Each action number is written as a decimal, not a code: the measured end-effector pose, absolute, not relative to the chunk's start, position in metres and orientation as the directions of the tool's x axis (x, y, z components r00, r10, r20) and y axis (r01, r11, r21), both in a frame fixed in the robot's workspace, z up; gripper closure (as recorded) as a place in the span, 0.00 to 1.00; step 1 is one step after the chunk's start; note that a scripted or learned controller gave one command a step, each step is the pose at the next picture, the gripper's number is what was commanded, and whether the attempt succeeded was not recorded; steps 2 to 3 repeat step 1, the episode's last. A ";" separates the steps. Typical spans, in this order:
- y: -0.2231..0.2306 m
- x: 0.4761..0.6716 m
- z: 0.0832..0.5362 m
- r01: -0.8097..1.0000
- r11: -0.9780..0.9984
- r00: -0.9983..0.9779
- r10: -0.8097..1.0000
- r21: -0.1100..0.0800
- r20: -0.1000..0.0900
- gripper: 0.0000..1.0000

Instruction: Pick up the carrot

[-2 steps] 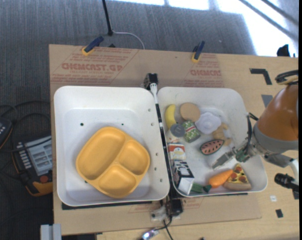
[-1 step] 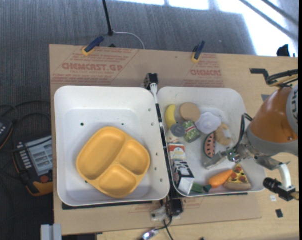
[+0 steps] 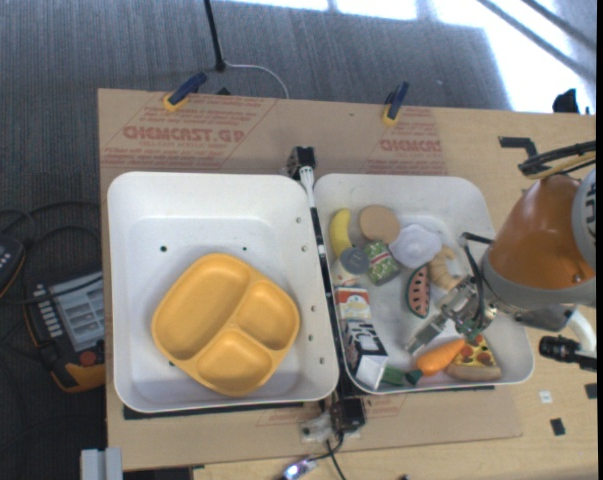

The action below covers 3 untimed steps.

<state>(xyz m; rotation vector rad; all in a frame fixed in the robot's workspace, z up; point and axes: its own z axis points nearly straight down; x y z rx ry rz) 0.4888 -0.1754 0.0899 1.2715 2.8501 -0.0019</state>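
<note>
Carrot [image 3: 441, 355] first: it is orange and lies near the front edge of the right bin [image 3: 326, 258], tipped a little, with its green end pointing left. A slice of toy pizza [image 3: 474, 363] lies right beside it on the right.

Just above the carrot hang the robot's fingers [image 3: 428, 334]. They are thin and grey, and they point down and to the left. One tip sits close over the carrot's top side. I cannot tell if the fingers are open or closed, and I cannot see the carrot between them. The arm [image 3: 541, 243] comes in from the right, with its big orange band over the bin's right edge.

More toys fill the right bin. A yellow banana [image 3: 340, 232] stands at the back left, with a round tan cookie [image 3: 378, 224] next to it. A white crumpled thing [image 3: 418, 245] lies to the right of the cookie. A watermelon slice [image 3: 419, 291] sits in the middle. A small box with red and white on it [image 3: 353, 303] lies along the left wall, and a black and white box [image 3: 365, 341] lies in front of it.

The left bin [image 3: 141, 228] holds a yellow plate with three parts [image 3: 226, 322]. It sits in the front half of that bin.

Both bins rest on a brown board [image 3: 181, 133] on the surface.
</note>
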 end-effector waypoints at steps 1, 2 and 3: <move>-0.180 0.490 0.090 0.378 0.926 -0.926 0.378 0.004 -0.020 0.00; -0.180 0.490 0.090 0.378 0.926 -0.926 0.378 0.004 -0.020 0.00; -0.180 0.490 0.090 0.378 0.926 -0.926 0.378 0.004 -0.020 0.00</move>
